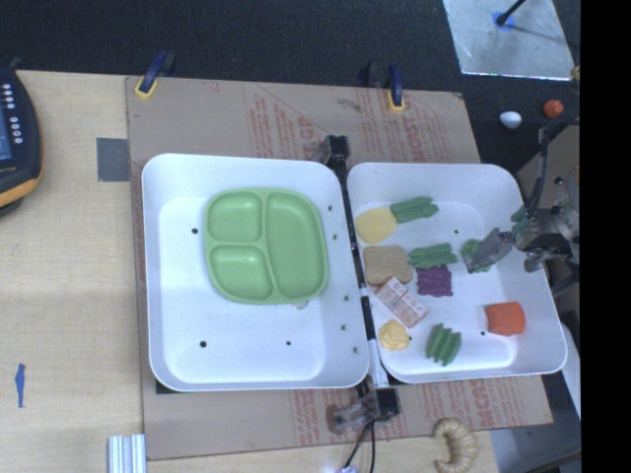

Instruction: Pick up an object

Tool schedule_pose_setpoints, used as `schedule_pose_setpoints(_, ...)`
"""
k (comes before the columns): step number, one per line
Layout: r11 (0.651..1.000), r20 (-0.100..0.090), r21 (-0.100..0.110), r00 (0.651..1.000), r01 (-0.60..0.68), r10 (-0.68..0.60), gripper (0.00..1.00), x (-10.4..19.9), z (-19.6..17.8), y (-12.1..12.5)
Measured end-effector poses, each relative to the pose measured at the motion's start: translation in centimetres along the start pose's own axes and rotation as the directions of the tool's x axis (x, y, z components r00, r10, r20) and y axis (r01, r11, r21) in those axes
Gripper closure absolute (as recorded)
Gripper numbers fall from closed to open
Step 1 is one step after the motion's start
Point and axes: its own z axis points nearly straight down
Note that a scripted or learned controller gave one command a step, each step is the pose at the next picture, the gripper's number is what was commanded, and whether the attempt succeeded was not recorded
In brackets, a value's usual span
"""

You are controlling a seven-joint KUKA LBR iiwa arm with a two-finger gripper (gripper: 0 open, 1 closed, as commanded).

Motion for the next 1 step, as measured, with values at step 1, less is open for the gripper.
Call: schedule_pose_setpoints(1,1.000,0.002,-0.014,1.000,-0.001,0.001,0.00,4.57,12.27,2.18)
